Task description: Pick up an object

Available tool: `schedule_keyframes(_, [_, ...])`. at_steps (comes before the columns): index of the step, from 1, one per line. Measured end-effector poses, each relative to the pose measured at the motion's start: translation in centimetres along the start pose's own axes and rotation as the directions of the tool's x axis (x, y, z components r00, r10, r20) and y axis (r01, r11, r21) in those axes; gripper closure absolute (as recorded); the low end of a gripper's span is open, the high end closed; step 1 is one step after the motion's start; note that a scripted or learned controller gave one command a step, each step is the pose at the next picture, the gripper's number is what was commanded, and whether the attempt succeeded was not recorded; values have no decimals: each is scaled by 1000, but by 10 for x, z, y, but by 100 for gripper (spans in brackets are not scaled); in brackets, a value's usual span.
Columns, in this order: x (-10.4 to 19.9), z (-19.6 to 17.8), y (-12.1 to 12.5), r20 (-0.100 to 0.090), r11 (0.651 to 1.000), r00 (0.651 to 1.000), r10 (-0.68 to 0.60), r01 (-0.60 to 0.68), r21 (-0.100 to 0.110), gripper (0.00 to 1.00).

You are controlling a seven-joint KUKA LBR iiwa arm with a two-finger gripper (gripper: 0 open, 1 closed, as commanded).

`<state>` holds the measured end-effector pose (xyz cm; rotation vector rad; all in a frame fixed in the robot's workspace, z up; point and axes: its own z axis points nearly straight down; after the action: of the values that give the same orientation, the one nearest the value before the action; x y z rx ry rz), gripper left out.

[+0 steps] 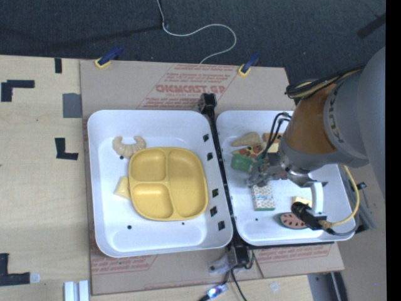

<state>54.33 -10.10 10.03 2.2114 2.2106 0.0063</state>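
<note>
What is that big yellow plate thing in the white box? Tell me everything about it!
The yellow plate looks like smooth plastic, squarish with rounded corners. Raised ridges split it into three sections: two smaller ones at the top and one wide one at the bottom, with nothing seen in them. It lies flat, slightly turned, in the middle of the left bin. A pale curved piece sits at its upper-left corner, and a pale yellow wedge pokes out by its left edge.
</note>
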Motion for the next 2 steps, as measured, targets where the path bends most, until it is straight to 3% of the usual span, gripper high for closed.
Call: schedule_keyframes(2, [-5, -106, 1, -7, 1000, 1000, -2, 2, 12, 100])
